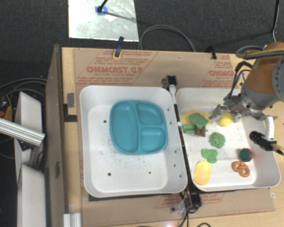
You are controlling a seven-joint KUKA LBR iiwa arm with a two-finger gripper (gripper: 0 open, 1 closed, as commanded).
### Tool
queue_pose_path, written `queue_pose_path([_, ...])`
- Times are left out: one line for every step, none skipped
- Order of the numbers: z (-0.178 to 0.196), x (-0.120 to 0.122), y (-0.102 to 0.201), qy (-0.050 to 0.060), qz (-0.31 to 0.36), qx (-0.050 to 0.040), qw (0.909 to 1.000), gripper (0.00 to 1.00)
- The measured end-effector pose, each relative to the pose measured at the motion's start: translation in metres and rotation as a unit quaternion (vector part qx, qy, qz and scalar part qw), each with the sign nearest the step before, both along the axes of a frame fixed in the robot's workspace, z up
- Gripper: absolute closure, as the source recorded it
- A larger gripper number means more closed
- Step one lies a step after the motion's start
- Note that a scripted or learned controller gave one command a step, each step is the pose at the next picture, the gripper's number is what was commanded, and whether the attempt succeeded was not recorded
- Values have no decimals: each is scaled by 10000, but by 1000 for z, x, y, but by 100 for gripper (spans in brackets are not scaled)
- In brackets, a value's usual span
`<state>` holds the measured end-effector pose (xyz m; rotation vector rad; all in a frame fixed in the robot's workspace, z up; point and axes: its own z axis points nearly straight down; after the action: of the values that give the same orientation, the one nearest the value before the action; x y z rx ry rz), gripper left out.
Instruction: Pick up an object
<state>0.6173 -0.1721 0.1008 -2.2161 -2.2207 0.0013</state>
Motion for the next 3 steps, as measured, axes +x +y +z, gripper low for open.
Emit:
queue_pose_path([15,3,-2,-44,3,-17,10000,100])
queue_pose_path([15,3,-2,-43,2,-16,10000,0])
queue_pose_path([-14,-70,2,-14,-24,-5,10000,0])
